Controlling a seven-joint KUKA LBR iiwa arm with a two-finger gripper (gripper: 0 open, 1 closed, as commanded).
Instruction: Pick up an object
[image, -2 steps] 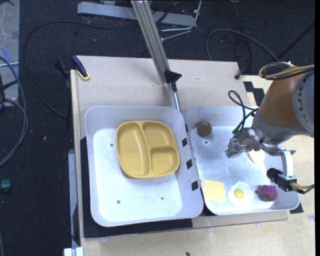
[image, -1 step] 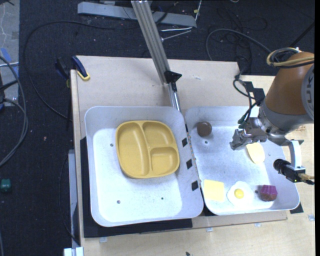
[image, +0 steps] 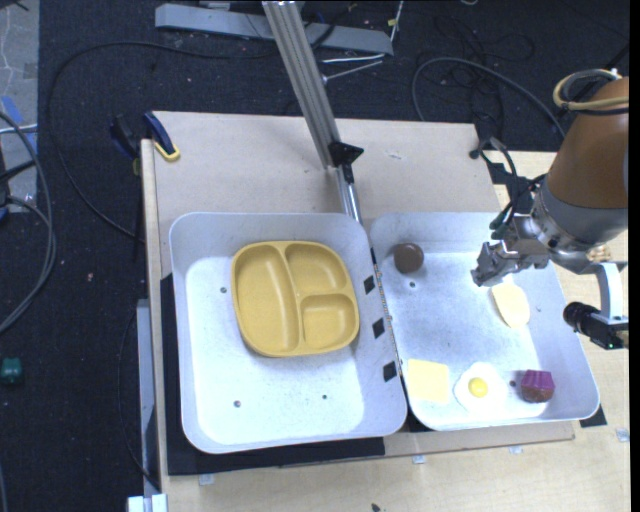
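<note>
Near edge of the right bin (image: 580, 390), listed from 7 to 5 o'clock: a pale yellow square slice (image: 429, 380), a fried egg (image: 478, 387), a small purple object (image: 536, 385), all lying flat and apart from each other. Left bin (image: 190, 400): one yellow divided plate (image: 296, 298) at its centre, tilted slightly on the bin floor. Mid-depth, right bin, toward 3 o'clock: a cream oval piece (image: 512, 304), the likeliest target, its long axis running roughly 11 to 5 o'clock, broader end toward 5. Just above it at its 11 o'clock tip: the pincer (image: 492, 266), hanging from the grey arm (image: 585, 190); whether its fingers stand apart or together cannot be told at this slant, and nothing is seen between them. Farther back, near the bin's 10 o'clock corner: a brown round object (image: 407, 258), well apart from the pincer. Tabletop (image: 250, 160) beyond. Progress, as judged: nothing lifted; approach apparently made, grasp and raise remain.
</note>
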